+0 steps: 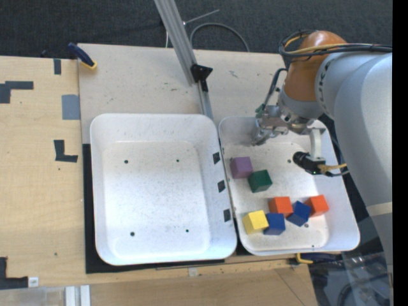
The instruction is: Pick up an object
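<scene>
- The grey arm with the orange band (pixel 312 50) reaches in from the right of the camera view, and its end effector (pixel 262 134) hangs over the far part of the right shallow white plastic bin (pixel 341 234).
- Whether the end effector is open or closed cannot be told; it is small and blurred against the bin floor, and no object shows in its grasp.
- The small purple cube (pixel 241 166) lies nearest to the end effector, a little toward the camera and slightly left of it, apart from it.
- The dark green cube (pixel 260 181) sits just beside the purple cube, further toward the camera from the end effector.
- Well nearer the camera than the end effector lies a cluster: a yellow cube (pixel 256 220), a blue cube (pixel 275 223) touching it, an orange cube (pixel 280 205), a second blue cube (pixel 299 213) and a second orange cube (pixel 318 204) to the right.
- The left shallow white plastic bin (pixel 102 171) sits to the left of the end effector, side by side with the right one.
- Both bins rest on the pale wooden desk (pixel 38 171).
- A slanted grey metal bar (pixel 175 24) rises to the upper left of the end effector.
</scene>
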You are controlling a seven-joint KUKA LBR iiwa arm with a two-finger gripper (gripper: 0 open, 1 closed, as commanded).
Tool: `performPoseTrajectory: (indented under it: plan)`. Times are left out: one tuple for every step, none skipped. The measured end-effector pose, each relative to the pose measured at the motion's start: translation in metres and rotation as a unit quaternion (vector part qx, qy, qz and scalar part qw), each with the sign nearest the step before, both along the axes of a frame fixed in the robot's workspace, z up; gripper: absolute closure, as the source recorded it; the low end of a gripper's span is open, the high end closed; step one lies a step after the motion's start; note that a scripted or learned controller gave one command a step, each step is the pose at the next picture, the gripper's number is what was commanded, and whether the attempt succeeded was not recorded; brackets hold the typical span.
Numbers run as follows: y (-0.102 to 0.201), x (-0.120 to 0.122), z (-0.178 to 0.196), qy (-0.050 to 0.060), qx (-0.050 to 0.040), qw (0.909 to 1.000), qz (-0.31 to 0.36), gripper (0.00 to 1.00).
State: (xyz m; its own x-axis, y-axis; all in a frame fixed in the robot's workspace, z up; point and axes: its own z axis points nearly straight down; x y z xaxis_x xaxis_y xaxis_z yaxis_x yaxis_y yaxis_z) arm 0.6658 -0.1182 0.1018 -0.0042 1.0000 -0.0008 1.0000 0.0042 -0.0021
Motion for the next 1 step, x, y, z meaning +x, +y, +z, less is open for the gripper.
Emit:
performPoseTrajectory:
  plan:
    - [0.0068,0.0002,0.0622,-0.004,0.0003,1.0000,-0.001,1.00]
